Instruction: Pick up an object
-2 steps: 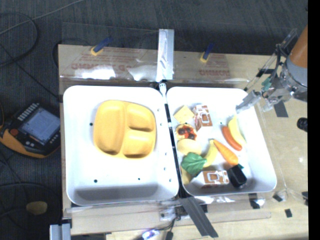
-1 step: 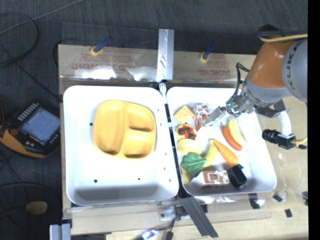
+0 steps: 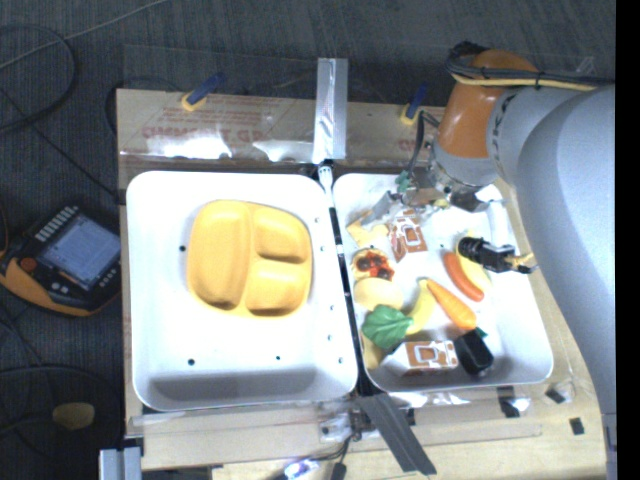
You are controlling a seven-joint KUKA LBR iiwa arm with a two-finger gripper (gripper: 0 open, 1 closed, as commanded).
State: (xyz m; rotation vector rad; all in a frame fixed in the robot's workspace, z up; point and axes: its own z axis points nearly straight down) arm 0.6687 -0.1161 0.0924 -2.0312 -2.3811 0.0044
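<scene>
At right bin's (image 3: 512, 313) far end, gripper (image 3: 413, 190) hangs nr card (image 3: 407, 237).

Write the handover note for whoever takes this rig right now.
Gripper: down at the far end of the right bin, among the items there. Nothing can be seen between its fingers.
Right bin: two orange carrots, green leaf, black block, printed packets, and other small toys.
Left bin: yellow divided tray.
Done: no pick confirmed.
Left: grasp one object and lift it clear.
</scene>
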